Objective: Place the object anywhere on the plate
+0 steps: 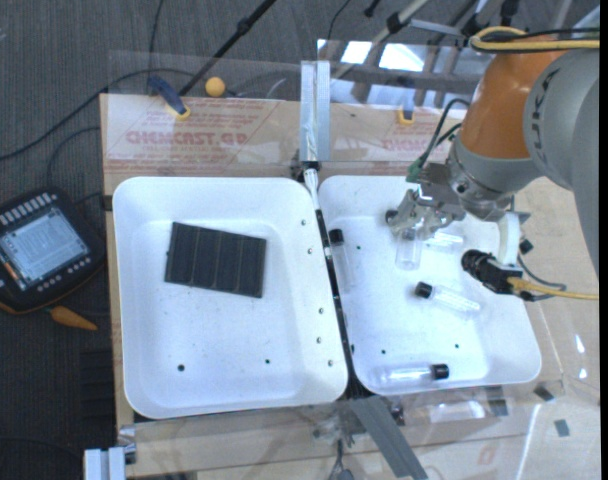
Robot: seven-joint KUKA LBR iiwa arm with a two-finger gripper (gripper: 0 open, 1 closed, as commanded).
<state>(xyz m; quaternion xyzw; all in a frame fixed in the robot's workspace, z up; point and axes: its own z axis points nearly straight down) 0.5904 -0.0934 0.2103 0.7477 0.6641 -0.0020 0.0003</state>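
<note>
A dark ribbed rectangular plate lies flat in the left bin, toward its upper left. My gripper is over the upper middle of the right bin, far from the plate. A clear tube shows directly beneath the gripper's tip, and I cannot see whether it is held or lying on the bin floor. Two more clear tubes with black caps lie in the right bin, one at the middle and one near the front wall.
A raised divider separates the two bins. A black cable fitting hangs off the wrist on the gripper's right. A small clear piece lies just right of the gripper. A teach pendant rests left of the bench.
</note>
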